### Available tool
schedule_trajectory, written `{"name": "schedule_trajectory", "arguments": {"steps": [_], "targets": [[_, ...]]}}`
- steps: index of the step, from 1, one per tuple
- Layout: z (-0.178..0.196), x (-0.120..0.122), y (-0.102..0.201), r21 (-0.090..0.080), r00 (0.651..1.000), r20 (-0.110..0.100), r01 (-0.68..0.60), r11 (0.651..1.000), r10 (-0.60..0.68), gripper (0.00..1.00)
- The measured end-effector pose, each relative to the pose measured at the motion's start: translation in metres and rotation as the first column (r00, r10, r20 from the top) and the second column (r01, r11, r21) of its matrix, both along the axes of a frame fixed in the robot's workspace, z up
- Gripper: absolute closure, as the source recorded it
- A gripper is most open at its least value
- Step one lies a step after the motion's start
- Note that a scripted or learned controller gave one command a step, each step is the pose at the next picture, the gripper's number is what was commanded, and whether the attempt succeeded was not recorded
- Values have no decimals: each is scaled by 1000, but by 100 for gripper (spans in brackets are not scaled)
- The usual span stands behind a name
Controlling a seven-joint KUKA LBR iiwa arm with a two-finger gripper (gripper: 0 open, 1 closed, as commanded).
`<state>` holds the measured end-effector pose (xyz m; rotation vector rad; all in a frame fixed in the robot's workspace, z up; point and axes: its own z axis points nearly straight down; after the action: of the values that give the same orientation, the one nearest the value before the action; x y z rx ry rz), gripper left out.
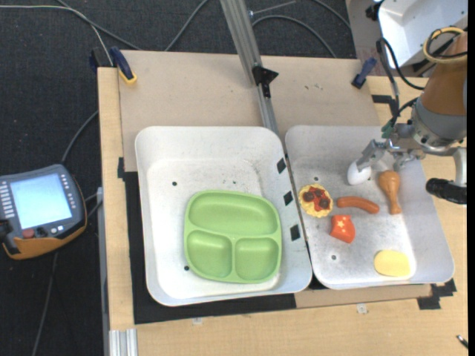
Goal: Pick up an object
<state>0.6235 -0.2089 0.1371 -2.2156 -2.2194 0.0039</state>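
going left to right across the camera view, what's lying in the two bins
green divided tray → small pizza → red piece → sausage → yellow piece. The white item and the drumstick sit under the end effector, so I left them out.

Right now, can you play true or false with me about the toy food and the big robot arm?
1. The green tray sits in the left bin. True.
2. The sausage lies in the left bin. False: it lies in the right bin, between the pizza slice and the drumstick.
3. The tool hovers at the far side of the right bin, near the white object. True.
4. The yellow piece rests on the green tray. False: it lies on the right bin's floor, at the near corner.
5. The red piece lies close to the sausage. True.
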Motion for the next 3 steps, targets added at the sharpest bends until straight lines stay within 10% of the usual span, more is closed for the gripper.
{"name": "schedule_trajectory", "arguments": {"steps": [1, 2, 3], "targets": [[-51, 0, 1, -1, 1000, 3, 0, 1000, 0, 0], [-38, 2, 1, -2, 1000, 7, -1, 1000, 1, 100], [27, 7, -3, -5, 1000, 14, 0, 1000, 0, 100]]}}
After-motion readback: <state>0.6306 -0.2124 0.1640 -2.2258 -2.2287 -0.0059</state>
